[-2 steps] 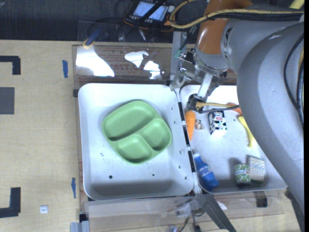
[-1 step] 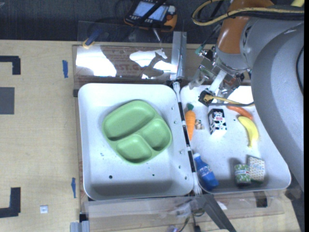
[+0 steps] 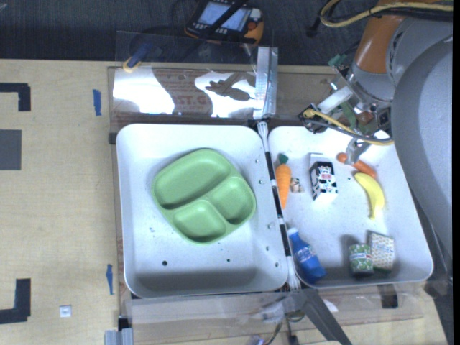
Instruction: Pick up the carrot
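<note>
My fingers (image 3: 357,148) hang at the far edge of the right bin (image 3: 413,264), near the banana (image 3: 371,192); I cannot tell how far apart they stand. The carrot (image 3: 282,182) lies well apart, hard against the bin's left wall, long axis running far to near, green top away. I judge I should cross over, turn to span its width, and descend clear of the wall

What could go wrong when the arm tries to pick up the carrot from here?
1. The carrot lies against the right bin's left wall, so one finger may hit the wall.
2. The gripper sits near the banana and milk carton; crossing to the carrot might knock them.
</note>
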Tool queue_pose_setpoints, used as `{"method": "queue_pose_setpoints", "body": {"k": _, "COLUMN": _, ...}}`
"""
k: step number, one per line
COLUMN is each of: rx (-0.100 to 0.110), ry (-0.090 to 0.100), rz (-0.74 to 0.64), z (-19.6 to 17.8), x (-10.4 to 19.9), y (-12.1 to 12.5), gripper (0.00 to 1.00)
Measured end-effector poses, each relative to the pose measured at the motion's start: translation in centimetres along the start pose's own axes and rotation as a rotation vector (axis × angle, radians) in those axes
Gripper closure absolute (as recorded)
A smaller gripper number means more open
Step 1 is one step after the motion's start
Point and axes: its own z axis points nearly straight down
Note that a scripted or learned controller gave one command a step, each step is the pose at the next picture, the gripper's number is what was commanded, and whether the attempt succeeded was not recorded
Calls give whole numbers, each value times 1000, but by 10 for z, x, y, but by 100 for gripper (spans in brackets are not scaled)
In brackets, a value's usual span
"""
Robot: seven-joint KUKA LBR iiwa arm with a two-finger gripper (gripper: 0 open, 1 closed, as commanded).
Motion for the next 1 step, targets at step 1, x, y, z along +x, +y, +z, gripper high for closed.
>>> {"method": "queue_pose_setpoints", "body": {"k": 1, "rx": 3, "ry": -3, "rz": 195, "z": 42, "x": -7, "y": 26, "gripper": 0}}
